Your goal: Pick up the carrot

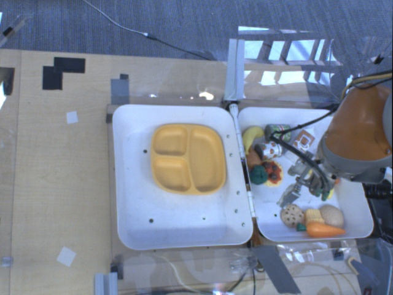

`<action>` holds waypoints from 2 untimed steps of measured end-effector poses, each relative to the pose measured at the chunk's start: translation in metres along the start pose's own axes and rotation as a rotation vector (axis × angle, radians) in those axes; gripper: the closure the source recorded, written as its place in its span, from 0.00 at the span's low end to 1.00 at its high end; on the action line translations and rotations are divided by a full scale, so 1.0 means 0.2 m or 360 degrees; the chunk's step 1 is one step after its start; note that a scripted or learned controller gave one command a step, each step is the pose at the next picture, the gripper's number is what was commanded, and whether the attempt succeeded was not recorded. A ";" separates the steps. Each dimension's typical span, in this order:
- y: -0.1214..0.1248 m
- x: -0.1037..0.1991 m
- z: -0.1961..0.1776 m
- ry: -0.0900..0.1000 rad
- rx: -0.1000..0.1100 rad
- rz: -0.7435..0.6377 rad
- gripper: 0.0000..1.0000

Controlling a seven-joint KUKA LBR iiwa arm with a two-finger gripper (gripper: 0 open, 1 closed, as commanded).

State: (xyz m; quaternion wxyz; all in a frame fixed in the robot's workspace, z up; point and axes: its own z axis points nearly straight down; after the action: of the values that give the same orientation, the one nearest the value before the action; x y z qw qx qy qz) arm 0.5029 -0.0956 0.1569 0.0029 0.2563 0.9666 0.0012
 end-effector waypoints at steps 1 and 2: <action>-0.19 -0.02 0.25 0.0003 0.0004 0.0262 0.00; -0.22 -0.04 0.29 -0.0002 0.0000 0.0678 0.00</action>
State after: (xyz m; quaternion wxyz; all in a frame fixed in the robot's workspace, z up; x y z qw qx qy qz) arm 0.4891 -0.1372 0.0993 0.0032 0.4549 0.8905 0.0018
